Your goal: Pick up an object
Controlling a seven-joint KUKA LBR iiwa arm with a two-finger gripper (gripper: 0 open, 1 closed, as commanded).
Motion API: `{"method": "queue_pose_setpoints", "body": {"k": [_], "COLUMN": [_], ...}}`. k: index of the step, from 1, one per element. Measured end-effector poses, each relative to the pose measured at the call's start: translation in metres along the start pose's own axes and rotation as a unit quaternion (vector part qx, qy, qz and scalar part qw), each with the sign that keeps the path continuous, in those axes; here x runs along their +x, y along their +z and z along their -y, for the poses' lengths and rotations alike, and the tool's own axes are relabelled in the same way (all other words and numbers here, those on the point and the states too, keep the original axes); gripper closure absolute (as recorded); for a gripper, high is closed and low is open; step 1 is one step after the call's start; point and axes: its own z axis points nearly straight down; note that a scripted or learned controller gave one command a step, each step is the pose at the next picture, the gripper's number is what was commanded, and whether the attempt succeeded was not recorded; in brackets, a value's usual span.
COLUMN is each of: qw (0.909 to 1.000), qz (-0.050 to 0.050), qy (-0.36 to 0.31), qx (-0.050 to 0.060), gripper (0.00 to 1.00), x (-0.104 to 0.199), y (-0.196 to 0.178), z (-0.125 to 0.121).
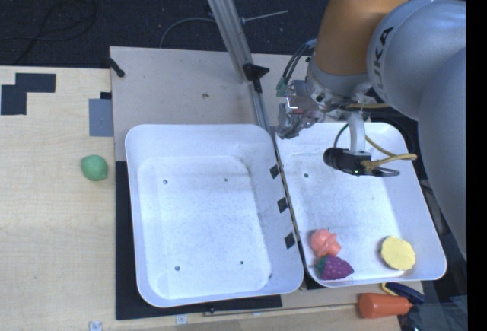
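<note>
The right bin (358,215) holds three small toys near its front edge: a pink-orange piece (326,241), a purple grape cluster (335,268) just below it, and a yellow round piece (398,253) at the front right. My gripper (292,122) hangs over the back left corner of the right bin, close to the divider between the bins. It is well behind the toys and apart from them. Nothing shows between its tips.
The left bin (152,170) sits beside the right one. A green ball (94,167) lies on the bench left of the bins. An orange carrot-like toy (384,305) lies outside the right bin's front edge. A metal rail (232,25) slants up behind the bins.
</note>
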Motion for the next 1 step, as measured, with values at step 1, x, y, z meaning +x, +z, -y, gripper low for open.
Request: {"method": "queue_pose_setpoints", "body": {"k": [1], "qw": [1.0], "qz": [0.0], "qy": [0.0], "qx": [0.0], "gripper": [1.0], "x": [0.0439], "y": [-0.0086], "z": [0.0176]}}
